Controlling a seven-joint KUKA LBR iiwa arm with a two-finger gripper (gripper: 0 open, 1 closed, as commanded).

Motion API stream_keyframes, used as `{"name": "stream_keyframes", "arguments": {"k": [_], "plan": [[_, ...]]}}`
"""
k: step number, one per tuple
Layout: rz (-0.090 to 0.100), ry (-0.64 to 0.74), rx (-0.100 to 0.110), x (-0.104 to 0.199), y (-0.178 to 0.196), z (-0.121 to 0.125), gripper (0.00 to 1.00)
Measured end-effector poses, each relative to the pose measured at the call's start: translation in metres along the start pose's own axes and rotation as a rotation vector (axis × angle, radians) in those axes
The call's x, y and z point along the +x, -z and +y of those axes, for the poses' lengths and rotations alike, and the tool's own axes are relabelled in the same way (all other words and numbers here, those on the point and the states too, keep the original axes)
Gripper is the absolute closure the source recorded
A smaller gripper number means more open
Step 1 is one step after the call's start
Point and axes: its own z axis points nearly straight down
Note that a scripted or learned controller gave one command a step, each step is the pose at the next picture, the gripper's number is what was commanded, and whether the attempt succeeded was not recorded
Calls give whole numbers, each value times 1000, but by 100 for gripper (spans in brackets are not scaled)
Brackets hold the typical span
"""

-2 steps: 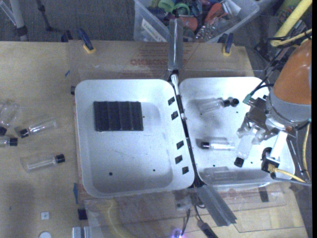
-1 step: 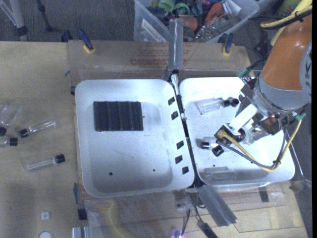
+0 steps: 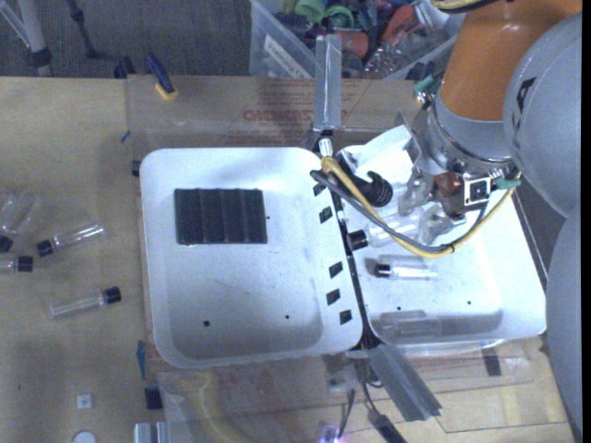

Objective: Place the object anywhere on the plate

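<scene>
Nearest the camera, a clear vial (image 3: 404, 269) with a black cap lay on its side on the floor of the right bin (image 3: 480, 317), just below the gripper (image 3: 427, 212) and apart from it. The gripper hung low over that bin's upper half, with a yellow cable (image 3: 383, 226) looping beneath the wrist; whether its jaws were parted or closed could not be told. In the left bin (image 3: 166, 330) a black ribbed plate (image 3: 221, 216) lay flat in the upper half, well apart from the vial. Left of the bins, several loose vials (image 3: 83, 300) lay on the bench (image 3: 55, 137). Beyond, a clear tub (image 3: 277, 26) held mixed coloured items.
</scene>
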Motion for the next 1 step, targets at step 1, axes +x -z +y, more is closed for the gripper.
{"name": "stream_keyframes", "arguments": {"k": [1], "plan": [[-5, 2, 2, 19, -169, -52, 100]]}}
